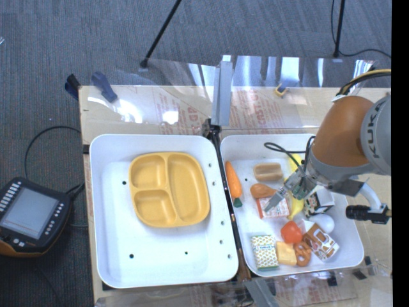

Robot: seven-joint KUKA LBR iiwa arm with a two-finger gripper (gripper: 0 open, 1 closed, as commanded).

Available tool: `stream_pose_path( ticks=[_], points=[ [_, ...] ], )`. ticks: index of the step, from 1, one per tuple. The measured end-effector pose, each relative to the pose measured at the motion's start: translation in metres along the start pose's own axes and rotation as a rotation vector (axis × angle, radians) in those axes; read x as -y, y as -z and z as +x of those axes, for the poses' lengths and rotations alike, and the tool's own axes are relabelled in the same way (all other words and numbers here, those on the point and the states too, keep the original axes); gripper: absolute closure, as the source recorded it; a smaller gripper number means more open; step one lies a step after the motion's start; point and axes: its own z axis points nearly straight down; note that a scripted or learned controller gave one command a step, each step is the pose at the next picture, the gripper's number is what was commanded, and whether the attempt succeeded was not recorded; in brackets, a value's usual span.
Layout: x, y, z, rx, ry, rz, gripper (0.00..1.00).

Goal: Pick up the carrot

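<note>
Over the right bin (358, 248) my jaws (279, 199) hang low above the crowded toy food, spread apart and grasping nothing, their tips pointing down and to the view's left. Just under them lies a red-and-white packet (273, 210), with a brown drumstick-shaped piece (262, 190) at its upper edge and a small bread loaf (268, 171) beyond that. The carrot (233, 183) rests near the left wall of this same bin, orange with a dark green end toward the near side, lying lengthwise along the wall and clear of my jaws. Nearer the front of the bin sit a red tomato (291, 232), a white egg (323, 223), a pretzel (303, 249) against a brown-and-white box (323, 242), a yellow wedge (286, 254) and a green-and-white packet (263, 251). A yellow banana (296, 205) shows partly beside my wrist. The left bin (108, 235) carries a yellow divided plate (169, 188), lying flat. Both bins sit side by side on the bench (147, 107).
</note>
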Motion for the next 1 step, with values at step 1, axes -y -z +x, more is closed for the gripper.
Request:
stream_pose_path(
  ticks=[1],
  points=[
    [-0.0474, -0.0020, -0.0113, -0.015, 0.518, 0.017, 0.00]
  ],
)
